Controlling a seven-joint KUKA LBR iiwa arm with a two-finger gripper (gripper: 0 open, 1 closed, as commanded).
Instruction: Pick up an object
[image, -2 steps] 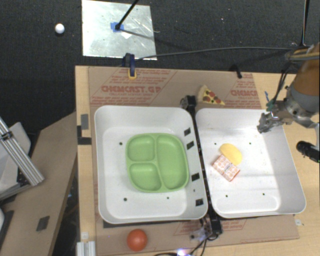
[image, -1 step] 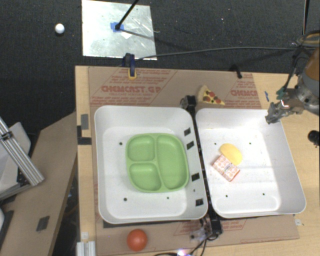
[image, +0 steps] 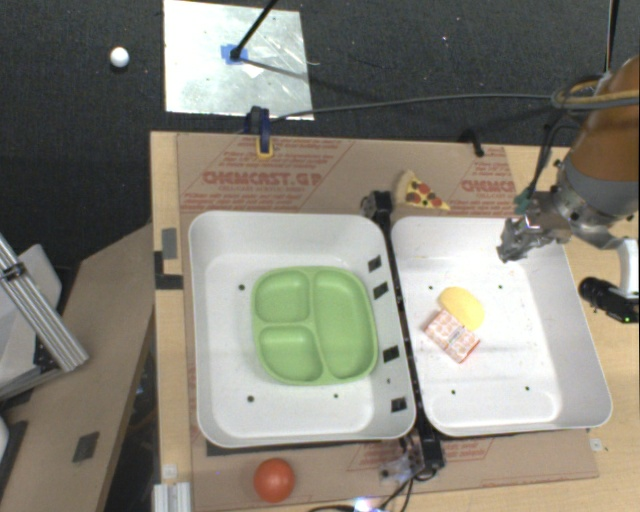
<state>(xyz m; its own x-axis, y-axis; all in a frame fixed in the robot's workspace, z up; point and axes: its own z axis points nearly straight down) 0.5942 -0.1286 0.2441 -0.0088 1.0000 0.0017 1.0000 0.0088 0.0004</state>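
Note:
In the right bin (image: 560, 400) lie a yellow rounded object (image: 462, 305) and, just below it and touching it, a pink and white patterned packet (image: 452, 336). My gripper (image: 519, 241) hangs over the far right part of that bin, up and to the right of the yellow object and well apart from it. Nothing shows between its fingers. The left bin (image: 225, 420) holds a green divided plate (image: 313, 324) lying flat in its middle.
A toy pizza slice (image: 422, 192) rests on the cardboard behind the bins. A red ball (image: 274, 479) sits on the bench in front of the left bin. A foil sheet (image: 236, 60) and a small white ball (image: 120, 57) lie at the far back.

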